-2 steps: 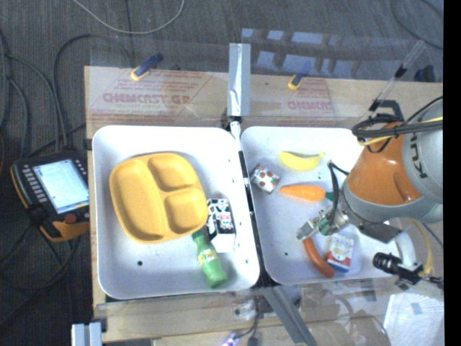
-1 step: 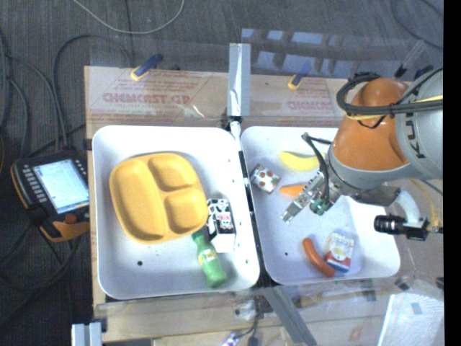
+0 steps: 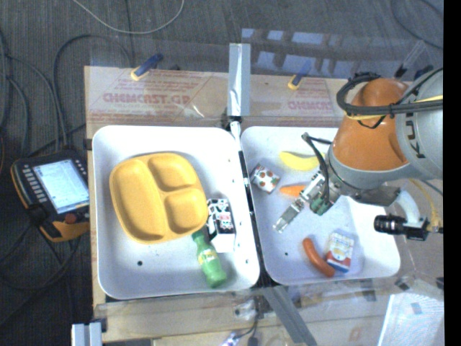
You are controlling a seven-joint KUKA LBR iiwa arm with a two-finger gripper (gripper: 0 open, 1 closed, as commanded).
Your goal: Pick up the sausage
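The sausage, reddish-orange and short, lies near the front edge of the right bin, next to a small white, blue and red packet. My gripper hangs over the middle of the same bin, behind and slightly left of the sausage and apart from it. Its two metal fingers stand open with nothing between them. The grey arm with its orange band reaches in from the right and covers the bin's far right part.
A banana, a carrot and a small spotted cube lie behind the gripper. The left bin holds a yellow divided plate, a green bottle and a black-and-white carton.
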